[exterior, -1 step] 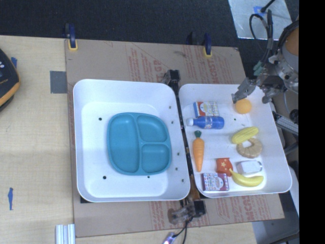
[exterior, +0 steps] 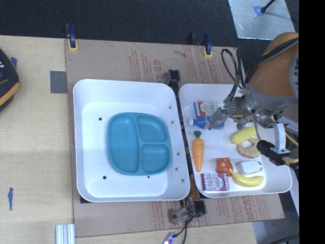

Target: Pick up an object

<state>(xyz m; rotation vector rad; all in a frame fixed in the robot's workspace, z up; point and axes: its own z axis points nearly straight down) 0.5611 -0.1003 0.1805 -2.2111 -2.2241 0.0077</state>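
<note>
Pale wood forms the table [exterior: 35, 151], with a brown cardboard sheet [exterior: 127, 60] clamped on top of it and two shallow white bins side by side on the sheet. On the far left edge sits part of a black and yellow device [exterior: 6, 83]. The left bin [exterior: 91, 95] holds a blue divided plate [exterior: 139, 143], lying flat near its middle. The right bin [exterior: 284, 184] carries the small things: an orange toy carrot [exterior: 198, 153] pointing along the bin's left side, a red and white packet [exterior: 214, 181] at the near edge, a small red block [exterior: 224, 164] just beside it, a yellow banana [exterior: 247, 180] next to that, a white carton [exterior: 205, 108] and a blue and white bottle [exterior: 200, 121] near the far wall, a corn cob [exterior: 244, 134] and a tan ring [exterior: 248, 148] touching it. The gripper [exterior: 219, 117] hangs low over the blue and white bottle, close to the carton; whether its jaws are apart or together cannot be told. The grey arm with its orange band [exterior: 277, 72] reaches in from the right.
</note>
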